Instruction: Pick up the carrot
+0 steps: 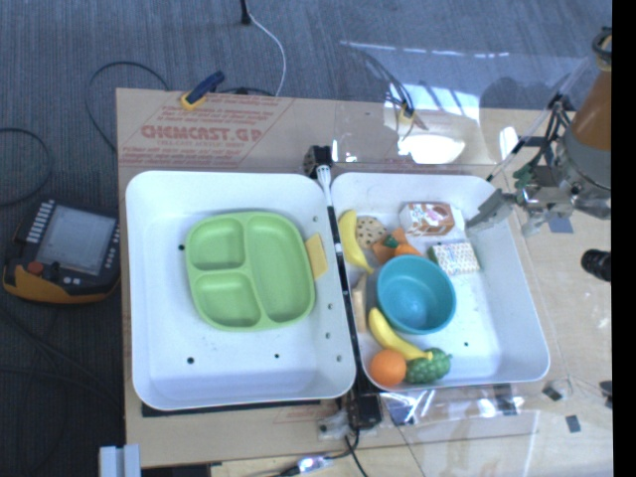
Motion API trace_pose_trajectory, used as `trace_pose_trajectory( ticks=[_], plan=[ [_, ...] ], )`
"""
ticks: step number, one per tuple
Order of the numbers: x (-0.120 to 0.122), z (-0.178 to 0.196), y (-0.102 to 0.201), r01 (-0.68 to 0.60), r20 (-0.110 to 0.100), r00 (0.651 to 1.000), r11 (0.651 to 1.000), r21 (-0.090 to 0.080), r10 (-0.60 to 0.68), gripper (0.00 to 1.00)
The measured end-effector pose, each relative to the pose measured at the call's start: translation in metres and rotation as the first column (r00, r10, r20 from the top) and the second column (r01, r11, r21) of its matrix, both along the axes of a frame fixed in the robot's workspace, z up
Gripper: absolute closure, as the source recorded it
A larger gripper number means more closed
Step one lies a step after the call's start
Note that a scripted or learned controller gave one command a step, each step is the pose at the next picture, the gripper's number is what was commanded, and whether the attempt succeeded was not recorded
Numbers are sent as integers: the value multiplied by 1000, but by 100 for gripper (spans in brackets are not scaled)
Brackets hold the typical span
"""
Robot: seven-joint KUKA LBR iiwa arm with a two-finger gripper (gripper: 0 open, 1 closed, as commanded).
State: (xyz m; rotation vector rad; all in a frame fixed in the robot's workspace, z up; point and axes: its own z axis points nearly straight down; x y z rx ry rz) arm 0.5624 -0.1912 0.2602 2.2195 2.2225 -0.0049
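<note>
The carrot (401, 248) is a small orange piece with a green top. It lies in the right bin (517, 306), wedged between the cookie (371, 232) and the rim of the blue bowl (415, 294), which hides part of it. My gripper (519, 207) hangs over the bin's upper right corner, well to the right of the carrot and apart from it. Nothing shows in its grasp.
The right bin also holds two bananas (350, 238) (394, 336), an orange (388, 368), broccoli (429, 366) and two snack packets (429, 218) (455, 257). A green divided plate (248, 268) lies in the left bin (159, 296). A yellow block (316, 256) leans at the divider.
</note>
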Motion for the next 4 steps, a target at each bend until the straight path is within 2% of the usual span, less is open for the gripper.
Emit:
trace_pose_trajectory(
  ticks=[1, 2, 3, 4],
  plan=[
    [-43, -69, 68, -98, -7, 995, 995, 5, 98, 0],
    [-80, -78, 125, -163, -5, 987, 987, 5, 163, 0],
    [-80, -78, 174, -241, -4, 970, 970, 5, 241, 0],
    [-80, -78, 162, -412, -4, 911, 911, 5, 412, 0]
  ],
)
